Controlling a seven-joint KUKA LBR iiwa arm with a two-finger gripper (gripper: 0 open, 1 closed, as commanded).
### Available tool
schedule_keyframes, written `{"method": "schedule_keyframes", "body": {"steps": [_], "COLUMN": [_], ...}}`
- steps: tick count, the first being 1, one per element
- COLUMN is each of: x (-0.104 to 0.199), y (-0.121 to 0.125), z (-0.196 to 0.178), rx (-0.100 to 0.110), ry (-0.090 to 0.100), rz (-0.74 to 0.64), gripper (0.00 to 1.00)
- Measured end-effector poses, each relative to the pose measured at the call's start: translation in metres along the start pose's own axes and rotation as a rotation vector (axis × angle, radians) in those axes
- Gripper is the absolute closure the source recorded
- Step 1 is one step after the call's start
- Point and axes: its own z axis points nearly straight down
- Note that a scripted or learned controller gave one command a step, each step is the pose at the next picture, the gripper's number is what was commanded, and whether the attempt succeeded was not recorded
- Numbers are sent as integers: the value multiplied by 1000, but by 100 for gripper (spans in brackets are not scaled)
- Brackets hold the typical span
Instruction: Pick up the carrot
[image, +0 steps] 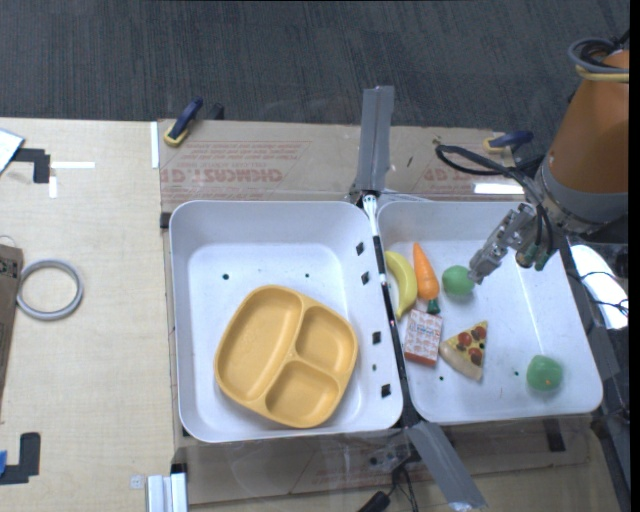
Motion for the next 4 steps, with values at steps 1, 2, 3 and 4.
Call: {"method": "schedule_keyframes", "body": {"steps": [1,2,3,4], "x": [-1,14,34,19], "y": [0,27,10,-31], "z": [-9,-25,1,18], "rx": [-1,-1,-1,0], "ry": [-2,-1,1,0], "rz": [3,-303,-705,-380], "gripper": [100,100,100,100]}}
